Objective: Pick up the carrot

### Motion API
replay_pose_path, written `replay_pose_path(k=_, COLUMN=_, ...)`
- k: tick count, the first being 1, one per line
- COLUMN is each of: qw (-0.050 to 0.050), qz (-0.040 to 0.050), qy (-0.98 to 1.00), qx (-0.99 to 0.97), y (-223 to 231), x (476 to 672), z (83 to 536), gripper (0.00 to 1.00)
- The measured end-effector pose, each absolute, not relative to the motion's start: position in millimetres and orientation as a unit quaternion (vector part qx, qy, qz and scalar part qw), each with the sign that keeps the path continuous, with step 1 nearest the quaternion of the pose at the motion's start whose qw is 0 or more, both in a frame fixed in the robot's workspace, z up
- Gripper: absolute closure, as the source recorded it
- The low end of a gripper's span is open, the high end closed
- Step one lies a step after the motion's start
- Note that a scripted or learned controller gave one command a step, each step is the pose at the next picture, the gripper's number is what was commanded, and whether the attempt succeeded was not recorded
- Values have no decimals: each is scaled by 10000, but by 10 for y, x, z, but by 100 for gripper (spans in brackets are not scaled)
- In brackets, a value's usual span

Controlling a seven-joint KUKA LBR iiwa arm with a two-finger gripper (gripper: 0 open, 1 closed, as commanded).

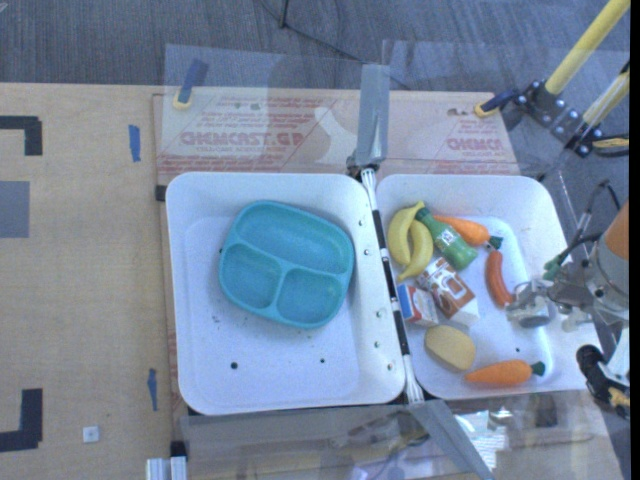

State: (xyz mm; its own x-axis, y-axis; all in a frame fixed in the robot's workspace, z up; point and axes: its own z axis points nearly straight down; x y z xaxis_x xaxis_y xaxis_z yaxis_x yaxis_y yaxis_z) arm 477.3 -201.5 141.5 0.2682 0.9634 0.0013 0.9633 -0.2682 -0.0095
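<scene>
Two carrots lie in the right bin (530, 193). One orange carrot (498, 373) with a green stub rests near the front wall, right of a yellow potato (450, 348). A second, smaller carrot (463, 230) lies at the back beside a green bottle (448, 240). My gripper (528, 305) hovers at the right side of this bin, above the front carrot and right of an orange-red sausage (497, 278). It is open, and nothing sits between its fingers.
Bananas (404, 238) and a small printed packet (440, 293) fill the left part of the right bin. The left bin (200, 368) holds a teal divided plate (288, 264). Yellow poles and cables stand past the right bin's back corner.
</scene>
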Motion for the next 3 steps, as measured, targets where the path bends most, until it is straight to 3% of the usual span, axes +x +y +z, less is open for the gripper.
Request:
replay_pose_path(k=1, qw=-27, qz=-2, qy=-7060, qx=-7082, y=-1487, x=4802, z=870, gripper=0)
replay_pose_path(k=2, qw=-29, qz=-5, qy=-7061, qx=-7082, y=-1487, x=4804, z=870, gripper=0)
replay_pose_path(k=3, qw=-26, qz=3, qy=-7043, qx=-7099, y=-1512, x=4805, z=945, gripper=100)
